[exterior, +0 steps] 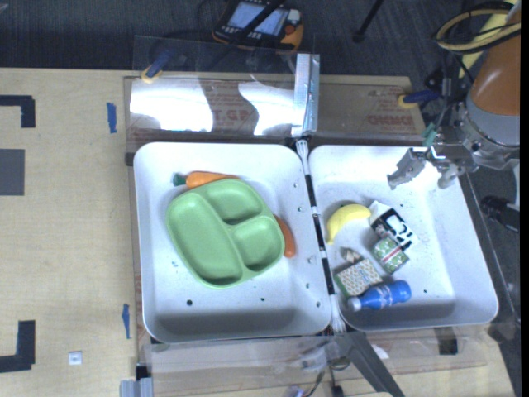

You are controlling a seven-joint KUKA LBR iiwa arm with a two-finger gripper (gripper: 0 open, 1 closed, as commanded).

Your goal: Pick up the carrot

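Tool (423,169) hangs spread over the right bin's (471,259) far edge, so we must cross to the carrot (208,178).

Plastic and wood finishes

A matt green plastic plate (225,231) is seen in a glossy white bin (157,304); the bench (66,222) looks like pale wood.

The arm (496,98) has a rounded orange band over a pale grey wrist housing with a darker grey ring below it. Yellow and black cables (471,27) loop above the orange part. The end effector (423,172) is bare grey metal, with two thin angular fingers (403,172) set on a small dark mounting block with a blue-green spot.
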